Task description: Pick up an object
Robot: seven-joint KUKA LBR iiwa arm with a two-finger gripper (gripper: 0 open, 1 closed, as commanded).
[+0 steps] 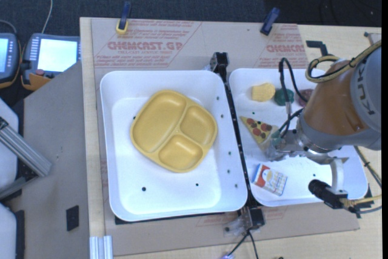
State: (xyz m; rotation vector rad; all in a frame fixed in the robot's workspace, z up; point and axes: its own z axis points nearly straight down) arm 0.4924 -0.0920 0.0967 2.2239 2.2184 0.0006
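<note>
In the right bin (262,195) lie a pizza slice toy (257,129), a yellow chunk of food (263,92), a green round thing (284,95) and a small white, red and blue packet (269,179). My gripper (277,145) reaches down into this bin from the right, just right of the pizza slice and above the packet. The wrist hides its fingertips, and nothing shows between them. A yellow divided plate (174,130) rests in the left bin (121,148).
The arm's grey body and orange band (336,109) cover the right half of the right bin. A reddish item (305,94) peeks out beside the green thing. Blue clamps (123,17) (270,20) stand at the bench's far edge.
</note>
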